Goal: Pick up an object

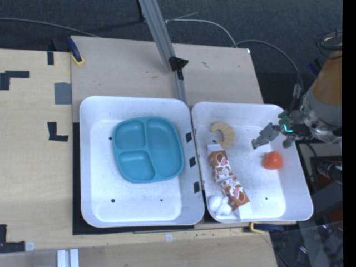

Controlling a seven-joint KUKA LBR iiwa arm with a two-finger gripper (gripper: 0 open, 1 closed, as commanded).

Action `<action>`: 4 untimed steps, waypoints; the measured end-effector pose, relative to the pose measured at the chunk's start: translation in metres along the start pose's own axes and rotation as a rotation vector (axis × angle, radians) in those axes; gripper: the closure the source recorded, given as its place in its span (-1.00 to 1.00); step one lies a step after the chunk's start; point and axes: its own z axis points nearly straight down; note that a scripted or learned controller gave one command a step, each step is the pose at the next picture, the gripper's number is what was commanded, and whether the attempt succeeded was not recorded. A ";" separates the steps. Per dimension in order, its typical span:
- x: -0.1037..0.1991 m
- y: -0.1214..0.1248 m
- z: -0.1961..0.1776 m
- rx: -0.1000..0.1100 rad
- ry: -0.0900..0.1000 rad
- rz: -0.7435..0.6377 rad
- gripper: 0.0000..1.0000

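Observation:
The right bin (289, 204) holds a small orange-red ball (272, 160), a tan curved pastry (223, 132), a brown and white wrapped pack (227, 180) and a small white lump (220, 205). My gripper (275, 141) hovers over the upper right part of this bin, just above the orange-red ball in the view. Its two dark fingers (260, 140) are spread apart and open, with nothing between them. The grey arm with its orange band (329, 85) comes in from the right.
A blue divided plate (148, 149) lies in the left bin (94, 166). A metal pole (158, 26) slants down to the seam between the bins. Cables run over the dark floor behind the bench.

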 end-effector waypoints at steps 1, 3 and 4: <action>-0.001 0.003 0.064 0.007 0.001 0.001 -1.00; 0.011 0.005 0.149 -0.009 0.001 -0.001 -1.00; 0.012 0.004 0.142 -0.008 0.002 -0.001 1.00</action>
